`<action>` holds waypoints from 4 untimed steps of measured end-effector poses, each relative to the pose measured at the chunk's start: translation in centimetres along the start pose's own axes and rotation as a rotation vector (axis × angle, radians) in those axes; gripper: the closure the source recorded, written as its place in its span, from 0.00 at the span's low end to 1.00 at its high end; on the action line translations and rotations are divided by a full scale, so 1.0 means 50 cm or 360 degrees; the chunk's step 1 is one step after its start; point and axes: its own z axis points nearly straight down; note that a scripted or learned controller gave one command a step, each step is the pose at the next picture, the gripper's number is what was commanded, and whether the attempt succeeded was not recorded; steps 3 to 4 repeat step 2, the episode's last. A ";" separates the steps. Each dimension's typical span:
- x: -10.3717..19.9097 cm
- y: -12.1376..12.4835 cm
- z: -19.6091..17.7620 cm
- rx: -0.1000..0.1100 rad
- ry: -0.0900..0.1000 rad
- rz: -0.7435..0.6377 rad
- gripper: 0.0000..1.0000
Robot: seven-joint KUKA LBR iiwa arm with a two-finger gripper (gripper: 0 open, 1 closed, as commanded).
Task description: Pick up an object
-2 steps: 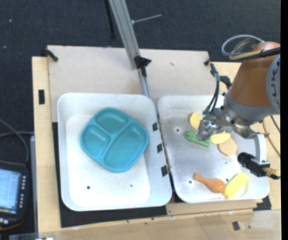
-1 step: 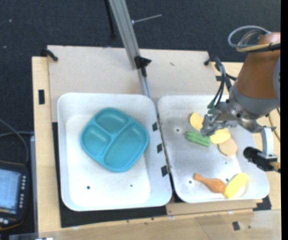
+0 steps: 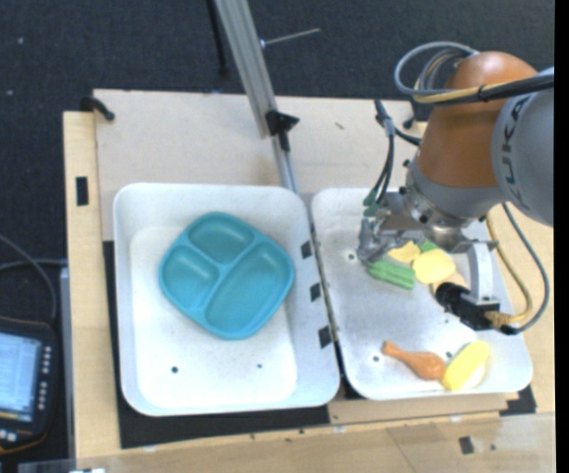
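Orange arm overhead; pincer just beside green object; finger state unclear.

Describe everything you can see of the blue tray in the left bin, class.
The blue tray is a rounded, glossy turquoise dish, plastic by its look, moulded into three compartments: one at the upper left, one at the right, one large below. All three hold nothing. It lies flat and upright, turned at a slant, near the middle of the left bin, resting on that bin's white floor. Nothing else touches it.
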 end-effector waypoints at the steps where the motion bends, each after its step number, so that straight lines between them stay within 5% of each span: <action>1: 0.107 0.015 -0.015 0.0001 0.0000 0.0000 1.00; 2: 0.204 0.026 0.017 0.0006 -0.0002 0.0003 1.00; 4: 0.204 0.026 0.017 0.0006 -0.0002 0.0003 1.00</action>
